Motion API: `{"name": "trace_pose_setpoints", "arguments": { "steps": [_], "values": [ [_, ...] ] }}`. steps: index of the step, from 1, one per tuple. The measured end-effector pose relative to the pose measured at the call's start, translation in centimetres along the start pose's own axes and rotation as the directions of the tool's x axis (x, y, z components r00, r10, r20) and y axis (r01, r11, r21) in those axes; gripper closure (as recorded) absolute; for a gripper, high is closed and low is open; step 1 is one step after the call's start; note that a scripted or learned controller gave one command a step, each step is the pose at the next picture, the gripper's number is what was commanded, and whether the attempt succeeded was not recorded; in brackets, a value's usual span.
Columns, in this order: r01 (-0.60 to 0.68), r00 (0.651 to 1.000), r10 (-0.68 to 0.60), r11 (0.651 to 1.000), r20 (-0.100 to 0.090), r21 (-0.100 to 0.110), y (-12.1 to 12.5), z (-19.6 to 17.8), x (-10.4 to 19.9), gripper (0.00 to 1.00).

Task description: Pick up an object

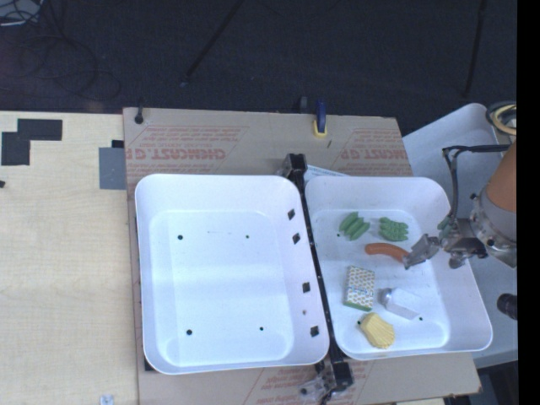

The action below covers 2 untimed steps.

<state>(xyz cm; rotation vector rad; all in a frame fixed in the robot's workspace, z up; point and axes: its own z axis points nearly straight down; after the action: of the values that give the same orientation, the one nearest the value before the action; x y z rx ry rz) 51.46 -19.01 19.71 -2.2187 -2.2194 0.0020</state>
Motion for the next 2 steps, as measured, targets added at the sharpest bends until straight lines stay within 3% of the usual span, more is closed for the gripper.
{"name": "trace_pose_setpoints", "arguments": {
  "steps": [1,2],
  "values": [
    [0.005,1.000,-0.005,1.000,0.003,-0.007,7.5,7.1,-1.7,0.00],
    [0.006,1.000,-0.006,1.000,0.002,-0.005,12.1,11.0,-2.1,0.00]
  ]
}}
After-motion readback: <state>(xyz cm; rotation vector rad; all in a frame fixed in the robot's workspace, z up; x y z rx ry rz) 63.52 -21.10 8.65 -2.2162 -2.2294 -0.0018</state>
